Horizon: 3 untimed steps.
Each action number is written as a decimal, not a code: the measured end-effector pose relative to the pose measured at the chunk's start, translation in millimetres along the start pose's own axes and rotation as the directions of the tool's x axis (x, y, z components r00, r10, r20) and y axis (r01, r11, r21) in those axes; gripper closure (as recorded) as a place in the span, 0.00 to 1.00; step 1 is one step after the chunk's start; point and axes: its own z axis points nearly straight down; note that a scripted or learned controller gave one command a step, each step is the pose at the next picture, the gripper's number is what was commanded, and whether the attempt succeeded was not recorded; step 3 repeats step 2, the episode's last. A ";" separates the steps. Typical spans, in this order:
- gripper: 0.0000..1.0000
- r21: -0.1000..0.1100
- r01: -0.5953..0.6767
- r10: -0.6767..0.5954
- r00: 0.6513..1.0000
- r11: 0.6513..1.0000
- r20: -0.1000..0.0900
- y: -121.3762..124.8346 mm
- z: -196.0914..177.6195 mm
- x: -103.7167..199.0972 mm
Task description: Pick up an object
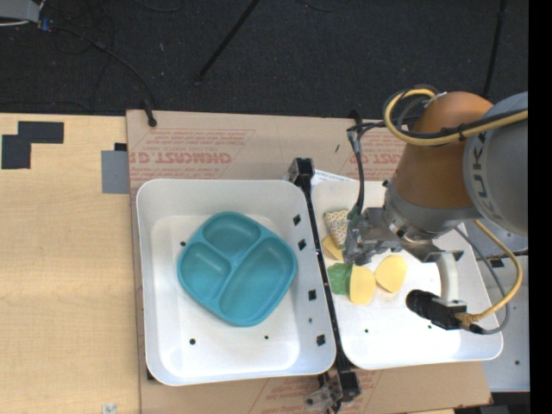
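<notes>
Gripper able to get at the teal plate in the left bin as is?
Probably yes. The teal plate lies alone in the left bin, top uncovered. The gripper hangs over the right bin, so it only has to cross the rims between the bins.

two white bins, one teal plate, three yellow pieces, one green piece, one speckled item

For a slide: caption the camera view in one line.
End effector hangs over yellow pieces and a green piece in one white bin; a teal divided plate lies in the other bin.
</notes>
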 end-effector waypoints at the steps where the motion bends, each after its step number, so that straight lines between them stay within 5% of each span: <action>1: 1.00 0.001 0.000 0.000 1.000 1.000 0.001 11.7 1.2 61.6; 2: 1.00 0.002 0.000 0.000 1.000 1.000 0.001 21.2 7.2 118.9; 3: 1.00 0.002 0.000 0.000 1.000 1.000 0.001 21.2 7.2 118.9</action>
